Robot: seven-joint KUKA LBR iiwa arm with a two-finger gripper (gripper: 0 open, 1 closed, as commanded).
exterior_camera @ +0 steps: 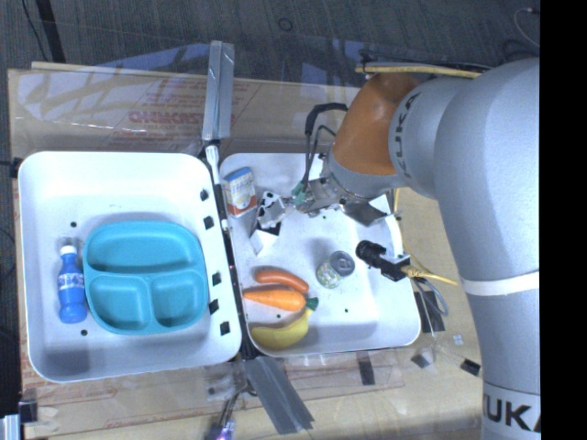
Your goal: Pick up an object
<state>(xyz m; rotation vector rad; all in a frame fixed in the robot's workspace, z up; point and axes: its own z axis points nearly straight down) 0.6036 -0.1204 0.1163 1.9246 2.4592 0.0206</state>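
Note:
My gripper (pixel 305 196) hangs over the back of the right bin (pixel 390 324), with the grey arm and its orange band reaching in from the right. Just left of it lies a small black-and-white toy (pixel 268 210), close to the gripper; I cannot tell whether they touch. A small can with a blue label (pixel 240 189) stands at the bin's back left corner. Toward the front lie a reddish sausage (pixel 282 279), an orange carrot (pixel 274 297) and a yellow banana (pixel 281 333). A small clear jar (pixel 335 269) sits mid-bin.
The left bin (pixel 46 191) holds a blue divided tray (pixel 145 276) and a blue bottle (pixel 71 283) beside it on the left. A grey divider bar (pixel 218 90) runs between the bins at the back.

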